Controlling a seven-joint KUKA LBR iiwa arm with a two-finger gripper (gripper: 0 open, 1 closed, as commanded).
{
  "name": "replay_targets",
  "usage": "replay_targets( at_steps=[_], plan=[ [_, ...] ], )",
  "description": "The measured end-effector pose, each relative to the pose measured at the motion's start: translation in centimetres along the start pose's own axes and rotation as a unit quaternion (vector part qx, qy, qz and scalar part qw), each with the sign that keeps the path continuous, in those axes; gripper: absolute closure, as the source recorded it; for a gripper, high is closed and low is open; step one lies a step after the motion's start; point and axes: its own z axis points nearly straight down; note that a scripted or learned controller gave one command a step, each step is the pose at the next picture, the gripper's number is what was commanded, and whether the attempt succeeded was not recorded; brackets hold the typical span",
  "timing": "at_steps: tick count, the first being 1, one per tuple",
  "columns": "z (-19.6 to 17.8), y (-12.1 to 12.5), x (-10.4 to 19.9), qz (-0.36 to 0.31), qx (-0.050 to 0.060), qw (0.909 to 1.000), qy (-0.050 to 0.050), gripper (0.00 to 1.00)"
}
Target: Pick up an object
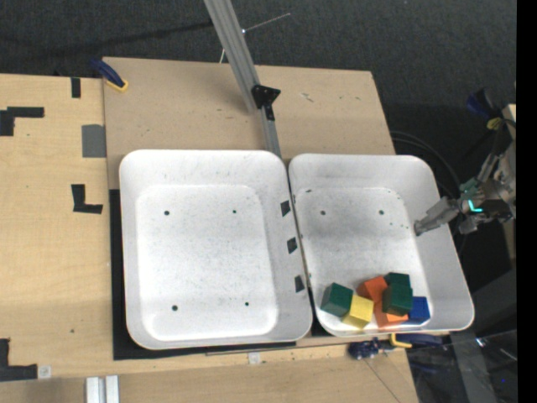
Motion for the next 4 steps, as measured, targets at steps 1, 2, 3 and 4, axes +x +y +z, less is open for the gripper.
replay_targets(
  at_steps=[1,2,3,4],
  plan=[
    [-0.2,0.1,0.0,-0.001,-0.002,1.0000,0.000,0.00],
    [6.2,-0.1,0.1,0.000,0.002,1.0000,0.000,0.00],
    [10.7,0.2,0.5,0.000,0.001,1.0000,0.000,0.00],
    [17.1,-0.2,1.0,0.000,0.002,1.0000,0.001,0.00]
  ],
)
